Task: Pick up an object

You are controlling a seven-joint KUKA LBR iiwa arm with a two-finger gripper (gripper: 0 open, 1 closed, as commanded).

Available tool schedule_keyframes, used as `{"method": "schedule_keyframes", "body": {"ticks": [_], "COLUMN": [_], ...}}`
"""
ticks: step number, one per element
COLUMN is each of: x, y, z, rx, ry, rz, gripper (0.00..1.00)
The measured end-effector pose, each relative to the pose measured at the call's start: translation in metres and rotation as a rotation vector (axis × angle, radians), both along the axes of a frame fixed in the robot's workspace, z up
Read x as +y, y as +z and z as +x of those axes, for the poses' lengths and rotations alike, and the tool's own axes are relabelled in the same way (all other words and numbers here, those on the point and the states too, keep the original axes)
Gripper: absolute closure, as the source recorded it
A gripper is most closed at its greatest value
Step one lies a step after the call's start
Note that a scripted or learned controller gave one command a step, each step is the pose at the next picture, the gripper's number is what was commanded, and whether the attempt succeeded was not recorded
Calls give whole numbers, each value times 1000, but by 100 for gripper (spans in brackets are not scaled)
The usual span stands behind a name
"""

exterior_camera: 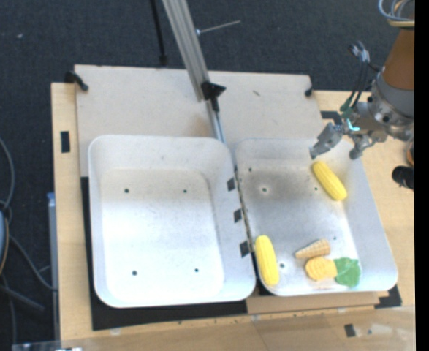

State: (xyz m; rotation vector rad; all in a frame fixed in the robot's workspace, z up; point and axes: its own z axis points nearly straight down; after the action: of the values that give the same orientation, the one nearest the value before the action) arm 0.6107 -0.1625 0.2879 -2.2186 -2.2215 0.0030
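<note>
Two fingers [324, 143] of the gripper [340, 143] spread apart, nothing between them, touching nothing. Hung over the right bin's [367, 218] far edge. Just below it lay a yellow corn cob [329, 180]; further down, another cob [266, 259].

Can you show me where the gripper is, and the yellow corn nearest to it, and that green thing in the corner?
gripper [340, 146]: camera view, midway between its fingertips.
yellow corn [329, 180]: camera view, middle of the cob.
green thing [348, 271]: camera view, its centre, beside the orange piece.
</note>
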Motion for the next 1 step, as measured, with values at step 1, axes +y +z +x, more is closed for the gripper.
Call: {"method": "schedule_keyframes", "body": {"ticks": [1], "x": [0], "y": [3], "z": [1], "rx": [-5], "ry": [1], "rz": [-2], "gripper": [0]}}
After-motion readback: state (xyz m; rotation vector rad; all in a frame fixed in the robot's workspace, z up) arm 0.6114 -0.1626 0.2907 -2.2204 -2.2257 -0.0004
